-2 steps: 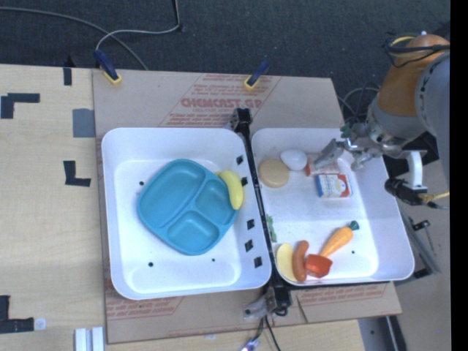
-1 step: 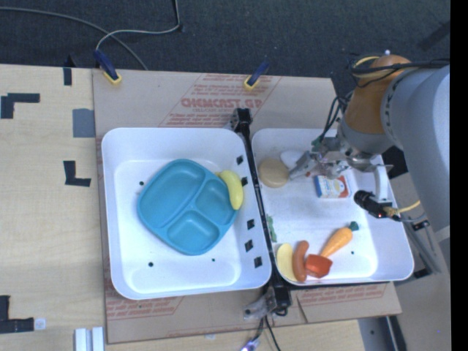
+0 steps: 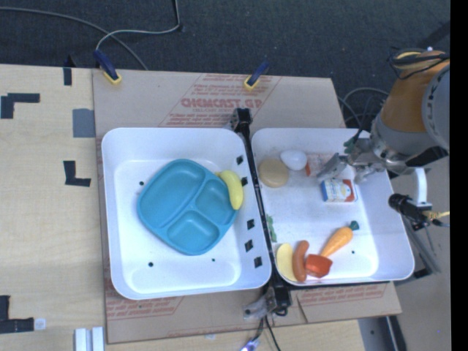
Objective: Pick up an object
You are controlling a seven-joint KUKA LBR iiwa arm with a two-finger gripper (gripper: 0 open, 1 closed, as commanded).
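The right white bin lies directly under the gripper's jaws. The left white bin sits to their left, touching it. Both rest on a cardboard sheet. Two yellow clamps grip the sheet's far edge, up and left of the jaws. Further left, black tape marks dot the wooden bench. A grey cable crosses the dark floor beyond.
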